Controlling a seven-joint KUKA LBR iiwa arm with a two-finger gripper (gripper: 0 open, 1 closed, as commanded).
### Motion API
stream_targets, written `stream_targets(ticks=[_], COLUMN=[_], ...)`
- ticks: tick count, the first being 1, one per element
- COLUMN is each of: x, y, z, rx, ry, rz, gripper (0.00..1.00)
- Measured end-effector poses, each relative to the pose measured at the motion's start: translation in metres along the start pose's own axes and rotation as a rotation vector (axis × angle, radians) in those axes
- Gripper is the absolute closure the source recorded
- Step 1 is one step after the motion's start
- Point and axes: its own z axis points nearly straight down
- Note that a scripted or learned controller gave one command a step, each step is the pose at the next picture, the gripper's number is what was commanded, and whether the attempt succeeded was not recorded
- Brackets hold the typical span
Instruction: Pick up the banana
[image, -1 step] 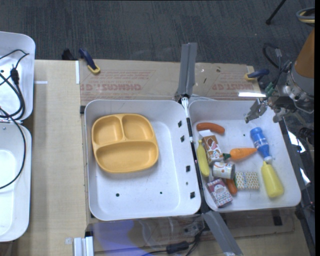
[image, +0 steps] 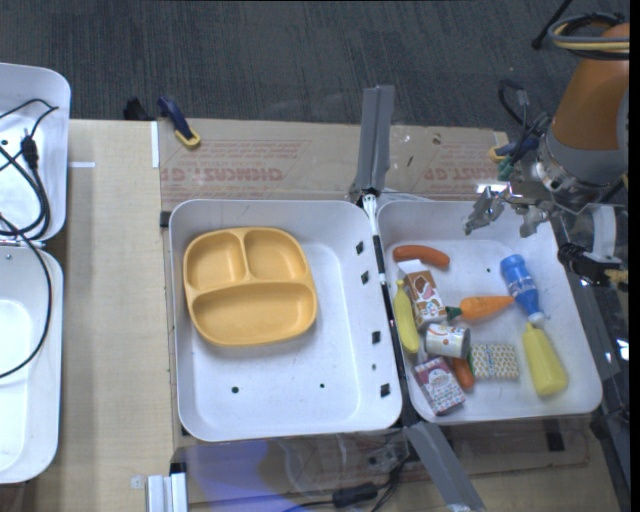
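The claw (image: 508, 208) hangs over the far rim of the right bin (image: 580, 400), up near its back corner, and it is too small and tangled with cables and metal brackets for me to tell how it is set; nothing is visibly in it. The arm (image: 590, 110) behind it is cut off by the frame's right side, so only its rounded orange band and a bit of grey casing show. The banana (image: 405, 318) lies along the near-left wall of the right bin, a slim yellow curve pressed against the divider, its lower end partly tucked under a small printed carton (image: 425, 297). Beside that carton sits a squat tin can (image: 447, 341) on its side, and below it a second carton (image: 438, 386) with a dark red label. An orange carrot (image: 485, 307) points rightward from the can, a smooth sausage (image: 421, 257) rests further back, and a blue bottle (image: 520, 283) lies just above a glossy yellow squeeze bottle (image: 545, 362). A speckled sponge-like block (image: 495, 361) lies between the can and that yellow bottle. The left bin (image: 270, 400) holds a matte yellow divided plate (image: 249, 285) with three compartments.
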Motion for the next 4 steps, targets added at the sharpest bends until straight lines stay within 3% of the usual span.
stream_targets(ticks=[1, 2, 3, 4], x=[-0.078, -0.082, -0.084, -0.021], y=[-0.078, -0.145, -0.144, -0.113], z=[0.054, 0.118, 0.108, 0.002], rx=[0.002, 0.008, 0.002, 0.001], ry=[0.0, 0.012, 0.006, 0.0], rz=[0.096, 0.099, 0.102, 0.268], gripper=[0.0, 0.0, 1.0, 1.0])
